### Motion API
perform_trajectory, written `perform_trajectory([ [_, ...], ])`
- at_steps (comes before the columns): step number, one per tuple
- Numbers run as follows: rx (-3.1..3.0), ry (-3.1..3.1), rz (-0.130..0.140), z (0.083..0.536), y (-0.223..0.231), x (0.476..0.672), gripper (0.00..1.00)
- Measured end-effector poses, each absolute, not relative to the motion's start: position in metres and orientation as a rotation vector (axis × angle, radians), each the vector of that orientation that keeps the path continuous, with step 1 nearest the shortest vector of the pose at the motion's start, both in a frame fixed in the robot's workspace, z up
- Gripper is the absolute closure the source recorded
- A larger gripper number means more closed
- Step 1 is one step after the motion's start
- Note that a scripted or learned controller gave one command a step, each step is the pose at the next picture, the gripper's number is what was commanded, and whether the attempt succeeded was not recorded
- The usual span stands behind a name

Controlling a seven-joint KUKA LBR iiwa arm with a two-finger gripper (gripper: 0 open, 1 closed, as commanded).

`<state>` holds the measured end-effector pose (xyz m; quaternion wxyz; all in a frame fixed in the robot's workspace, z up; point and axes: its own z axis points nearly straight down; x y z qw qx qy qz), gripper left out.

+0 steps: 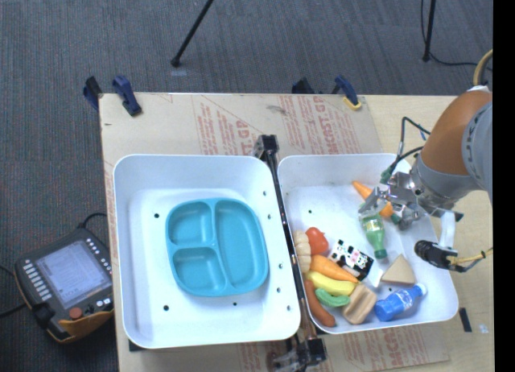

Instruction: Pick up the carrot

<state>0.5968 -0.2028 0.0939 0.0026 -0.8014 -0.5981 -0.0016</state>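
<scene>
Inspector: Progress first, working from the near edge outward. At six o'clock in the right bin (pixel 322 201) a blue bottle (pixel 398 302) is lying beside a tan wedge (pixel 397 270), and a heap of toy food is crowding the seven o'clock corner, an orange tapered piece (pixel 334 267) among it.

Clerk: Is that the carrot?

Inspector: It may be a second one. I am taking the carrot (pixel 364 190) to be the orange piece lying further back, toward one o'clock on the bin floor, its tip pointing to eleven. It is resting on the white floor, not lifted, so I am recording the pick as not yet done.

Clerk: And the gripper?

Inspector: The gripper (pixel 396 201) is hanging low at the carrot's thick end, reaching in from three o'clock. A green bottle (pixel 372 234) is lying just at its six o'clock side, close enough to be getting in the way.

Clerk: Jaws open or closed?

Inspector: I cannot tell; the wrist hardware is masking them. I am seeing nothing plainly held. The gripper appears to be at or touching the carrot, but contact is a judgement, not a finding.

Clerk: Remaining work?

Inspector: Securing the carrot and raising it off the floor.
</scene>
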Motion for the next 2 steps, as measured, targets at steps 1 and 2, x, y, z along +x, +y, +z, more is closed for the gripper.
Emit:
perform_trajectory([
  [1,-2.500,-1.870,0.019,0.1002,-0.2038,0.5917,1.00],
  [2,-2.500,-1.871,0.016,0.1005,-0.2033,0.5923,0.00],
])
